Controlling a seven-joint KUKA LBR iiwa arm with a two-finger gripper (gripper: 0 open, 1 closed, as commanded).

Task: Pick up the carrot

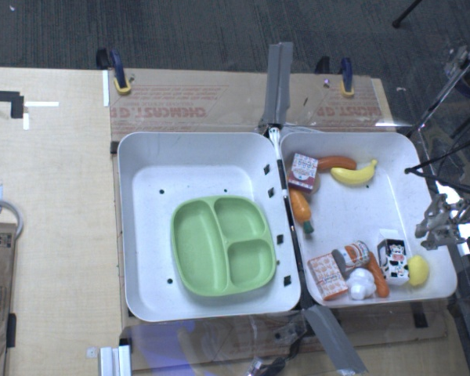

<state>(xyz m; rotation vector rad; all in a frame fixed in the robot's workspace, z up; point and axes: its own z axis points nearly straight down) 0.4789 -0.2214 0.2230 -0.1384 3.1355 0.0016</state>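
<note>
meanwhile carrot (300, 209) lies, seemingly untouched, beside the divider.

Glossy white plastic bins (141, 288) — matt green plastic tray (223, 245) — on pale wood bench (47, 178).

Claw (437, 227) at the camera view's right edge, low, finger state indiscernible
</note>
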